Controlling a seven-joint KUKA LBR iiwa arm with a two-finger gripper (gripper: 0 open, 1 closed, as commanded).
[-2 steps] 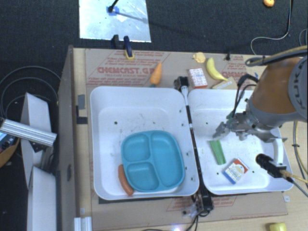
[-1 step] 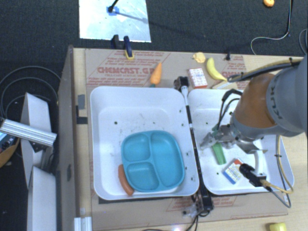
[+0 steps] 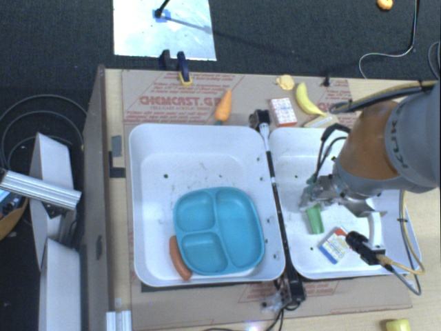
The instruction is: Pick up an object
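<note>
My gripper (image 3: pixel 311 197) hangs low in the right bin (image 3: pixel 293 164), with the grey arm and its orange band coming in from the right. Directly below the gripper lies a green cylinder (image 3: pixel 315 220). A small blue, white and orange box (image 3: pixel 333 245) lies a little further toward the front of the same bin. The left bin (image 3: pixel 158 157) holds a blue divided plate (image 3: pixel 219 230), and an orange sausage-shaped piece (image 3: pixel 180 258) rests by the plate's front left edge.
Behind the bins on the cardboard lie a carrot (image 3: pixel 223 106), a small red-and-white box (image 3: pixel 283 112), a banana (image 3: pixel 307 101) and a small yellow lump (image 3: pixel 285 82). The ridge between the bins (image 3: pixel 273 185) runs just left of the gripper.
</note>
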